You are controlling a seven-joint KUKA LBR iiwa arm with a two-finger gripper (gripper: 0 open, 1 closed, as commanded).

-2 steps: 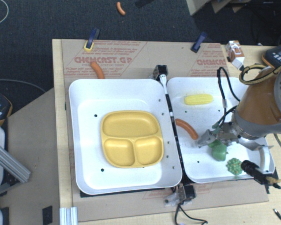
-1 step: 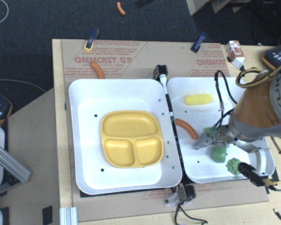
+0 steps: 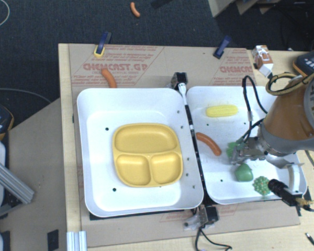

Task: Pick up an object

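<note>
Jaws: state cannot be told; gripper (image 3: 244,155) low in right white bin (image 3: 220,190), beside round green plastic item (image 3: 244,173) near front edge. Pickup judged pending: nothing visibly lifted.

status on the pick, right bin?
Gripper low in right bin, fingers unreadable. Green pieces right under it, none seen held. Hot dog and corn lie apart from it. Broccoli near the front wall.
</note>
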